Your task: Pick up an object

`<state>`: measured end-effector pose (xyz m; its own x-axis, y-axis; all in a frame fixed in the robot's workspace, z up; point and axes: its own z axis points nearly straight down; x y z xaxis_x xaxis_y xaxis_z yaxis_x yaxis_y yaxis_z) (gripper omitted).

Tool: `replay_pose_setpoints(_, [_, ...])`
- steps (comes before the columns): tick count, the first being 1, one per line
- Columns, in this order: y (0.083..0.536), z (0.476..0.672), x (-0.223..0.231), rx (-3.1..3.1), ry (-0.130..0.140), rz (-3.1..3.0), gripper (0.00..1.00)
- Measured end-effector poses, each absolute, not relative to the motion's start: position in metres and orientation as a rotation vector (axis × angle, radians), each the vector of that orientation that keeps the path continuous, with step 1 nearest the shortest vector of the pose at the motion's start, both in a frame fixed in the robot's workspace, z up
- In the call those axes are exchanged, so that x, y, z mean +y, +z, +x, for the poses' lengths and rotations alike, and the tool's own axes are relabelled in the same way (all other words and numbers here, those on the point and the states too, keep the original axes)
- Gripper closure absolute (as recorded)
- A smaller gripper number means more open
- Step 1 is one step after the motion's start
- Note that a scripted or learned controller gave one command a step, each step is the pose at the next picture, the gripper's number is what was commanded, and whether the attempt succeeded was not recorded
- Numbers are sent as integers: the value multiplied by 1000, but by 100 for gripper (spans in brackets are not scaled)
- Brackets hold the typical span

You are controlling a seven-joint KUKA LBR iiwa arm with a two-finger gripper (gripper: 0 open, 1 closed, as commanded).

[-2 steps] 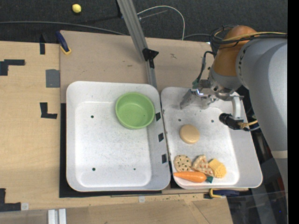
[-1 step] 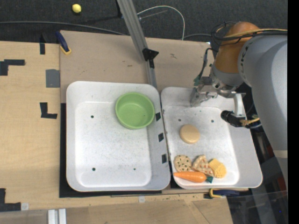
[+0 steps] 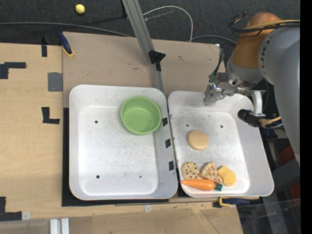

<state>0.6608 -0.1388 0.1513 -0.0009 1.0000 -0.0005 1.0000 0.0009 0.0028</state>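
Near edge: carrot lies along the near rim of the right bin, touching a waffle-patterned cookie, a pretzel-like piece and a yellow piece; likely crowded there, so a clean pinch looks awkward.
Middle of right bin: round tan biscuit sits alone, well apart from the cluster, probably the easiest pick.
Left bin: left bin carries a green bowl at its far right corner, upright.
Gripper: gripper hangs over the far rim of the right bin, carrying nothing.
Jaws: too small and dark here, so their spread cannot be told.
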Motion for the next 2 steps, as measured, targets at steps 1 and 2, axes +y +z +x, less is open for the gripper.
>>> replay_pose_setpoints(1, [214,665,-140,2220,4,2218,100])
replay_pose_setpoints(2, [235,666,-140,2222,2,2219,100])
